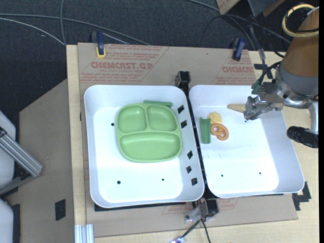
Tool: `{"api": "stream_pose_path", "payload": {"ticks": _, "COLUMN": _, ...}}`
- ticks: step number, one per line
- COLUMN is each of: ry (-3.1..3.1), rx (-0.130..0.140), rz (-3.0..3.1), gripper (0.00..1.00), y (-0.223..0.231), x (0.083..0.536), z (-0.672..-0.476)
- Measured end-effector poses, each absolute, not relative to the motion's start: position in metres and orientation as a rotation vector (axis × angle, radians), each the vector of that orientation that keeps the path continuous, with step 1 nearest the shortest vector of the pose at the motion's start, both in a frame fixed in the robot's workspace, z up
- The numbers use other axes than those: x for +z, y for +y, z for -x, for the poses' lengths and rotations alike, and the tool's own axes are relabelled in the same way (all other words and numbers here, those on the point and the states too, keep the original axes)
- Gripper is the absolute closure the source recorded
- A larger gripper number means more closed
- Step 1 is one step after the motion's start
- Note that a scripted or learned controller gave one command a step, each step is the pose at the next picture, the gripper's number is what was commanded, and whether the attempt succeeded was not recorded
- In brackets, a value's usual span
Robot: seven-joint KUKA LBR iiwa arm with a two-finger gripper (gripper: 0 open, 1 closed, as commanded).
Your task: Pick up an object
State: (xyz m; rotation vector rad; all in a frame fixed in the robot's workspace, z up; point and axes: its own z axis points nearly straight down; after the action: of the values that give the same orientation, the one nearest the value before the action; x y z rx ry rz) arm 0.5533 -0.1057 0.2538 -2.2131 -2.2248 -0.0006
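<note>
tool (251, 110): over right bin (263, 181), upper part; finger state cannot be told | pretzel (219, 132), yellow piece (216, 118), green block (205, 130): 1 each, clustered left of tool, apart from it | tan cone (236, 107): 1, just beside tool | left bin (101, 176): 1 green divided plate (149, 133)

Bright, even overhead light washes out the white bins (101, 151), shadows faint, slightly soft focus throughout.

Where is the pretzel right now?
The pretzel lies in the right bin, near its left side, just below a yellow piece and right of a green stick. The hand is up and to its right.
</note>
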Motion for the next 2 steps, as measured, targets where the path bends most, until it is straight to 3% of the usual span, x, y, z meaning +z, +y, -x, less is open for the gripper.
{"api": "stream_pose_path", "payload": {"ticks": 2, "ry": -2.226, "rx": -0.001, "rz": 2.212, "gripper": 1.0, "y": -0.002, "x": 0.245, "z": -0.546}}
